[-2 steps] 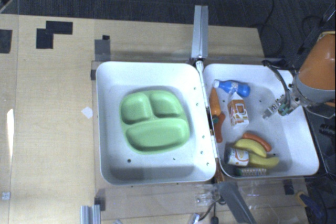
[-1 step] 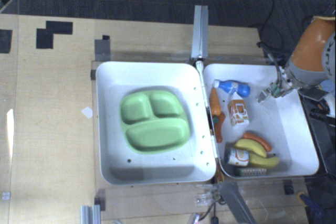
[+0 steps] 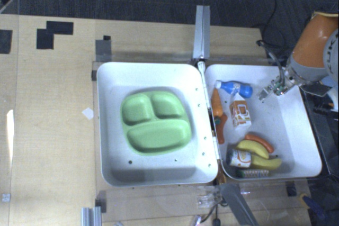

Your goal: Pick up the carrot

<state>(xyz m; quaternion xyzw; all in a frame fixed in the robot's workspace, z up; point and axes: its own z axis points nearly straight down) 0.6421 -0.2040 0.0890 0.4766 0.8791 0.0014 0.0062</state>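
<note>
The carrot (image 3: 217, 107) is a slim orange piece lying lengthwise against the left wall of the right bin (image 3: 304, 129), its top end near a blue-and-white bottle (image 3: 233, 88). My gripper (image 3: 271, 89) hangs over the upper right part of that bin, about a hand's width to the right of the carrot and apart from it. It is small and seen from above. Nothing shows in it.
A small orange-and-white carton (image 3: 240, 114) lies just right of the carrot. A banana (image 3: 258, 151), a red-orange piece (image 3: 259, 141) and a can (image 3: 241, 159) crowd the bin's front. The left bin (image 3: 108, 114) holds a green divided plate (image 3: 156, 121).
</note>
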